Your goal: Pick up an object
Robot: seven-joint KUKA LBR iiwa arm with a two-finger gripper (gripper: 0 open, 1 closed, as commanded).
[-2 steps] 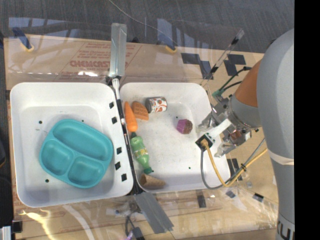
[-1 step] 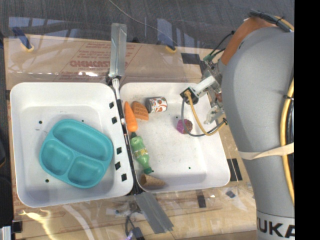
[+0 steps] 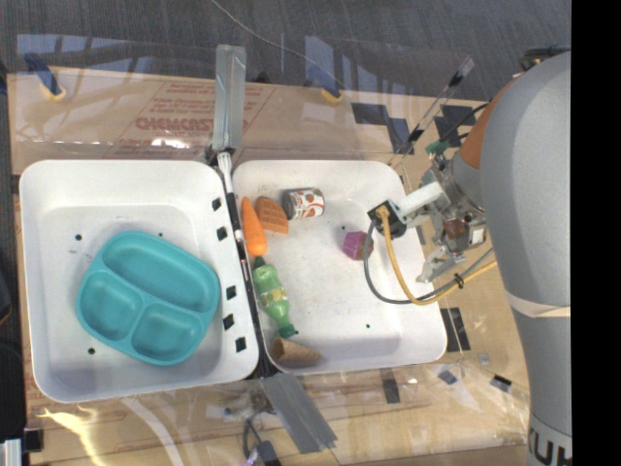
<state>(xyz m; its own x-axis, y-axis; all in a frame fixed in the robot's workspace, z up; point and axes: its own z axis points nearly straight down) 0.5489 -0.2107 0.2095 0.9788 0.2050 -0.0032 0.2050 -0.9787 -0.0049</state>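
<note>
Cardboard sheet (image 3: 165, 115) under the bins: faint red print, a larger word that seems to begin "CHEM" (the rest is too washed out under the plastic film to read), with smaller red lines above it that cannot be made out.
Arm (image 3: 543, 260), lower edge: part of large white letters, likely the start of "KU" (cut off by the frame).
Small can (image 3: 305, 203): red and white label, wording too small to read.
</note>
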